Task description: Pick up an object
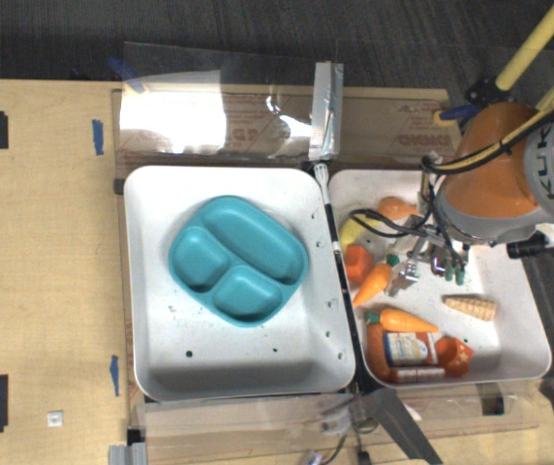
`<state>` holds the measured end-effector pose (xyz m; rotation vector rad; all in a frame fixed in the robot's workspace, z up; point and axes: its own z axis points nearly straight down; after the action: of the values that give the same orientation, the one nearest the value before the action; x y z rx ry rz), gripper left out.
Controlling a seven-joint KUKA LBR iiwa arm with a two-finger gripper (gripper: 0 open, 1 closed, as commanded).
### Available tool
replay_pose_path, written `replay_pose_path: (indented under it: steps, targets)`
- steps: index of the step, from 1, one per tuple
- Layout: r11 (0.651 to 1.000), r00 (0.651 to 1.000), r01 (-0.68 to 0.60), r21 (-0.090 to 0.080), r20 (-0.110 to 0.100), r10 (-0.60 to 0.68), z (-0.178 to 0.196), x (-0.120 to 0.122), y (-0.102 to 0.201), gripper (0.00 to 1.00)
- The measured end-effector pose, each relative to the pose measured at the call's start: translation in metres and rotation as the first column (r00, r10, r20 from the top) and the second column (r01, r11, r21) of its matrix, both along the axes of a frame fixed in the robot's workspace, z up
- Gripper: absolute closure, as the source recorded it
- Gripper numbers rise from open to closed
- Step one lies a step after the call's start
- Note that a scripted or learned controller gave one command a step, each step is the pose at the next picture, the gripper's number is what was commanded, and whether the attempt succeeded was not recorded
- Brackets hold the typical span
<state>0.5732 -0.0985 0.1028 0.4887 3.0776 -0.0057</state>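
Your gripper (pixel 422 260) hangs over the right bin (pixel 519 342), above a carrot (pixel 372 283); whether it is open or holding anything, you cannot tell.

A teal divided plate (pixel 238 258) sits in the middle of the left bin (pixel 151 356). Left of that bin stretches the tan counter (pixel 45 260), with blue tape bits (pixel 97 136) near its edge.

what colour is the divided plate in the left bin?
Teal plate, clearest in the camera view.
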Motion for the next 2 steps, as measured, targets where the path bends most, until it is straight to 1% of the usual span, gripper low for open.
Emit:
replay_pose_path:
  steps: [1, 2]
  targets:
    - [0.958, 0.958, 0.286, 0.010, -0.014, -0.286, 0.123, 0.010, 0.055, 1.00]
    - [0.934, 0.934, 0.357, 0.010, -0.018, -0.357, 0.137, 0.083, 0.075, 1.00]
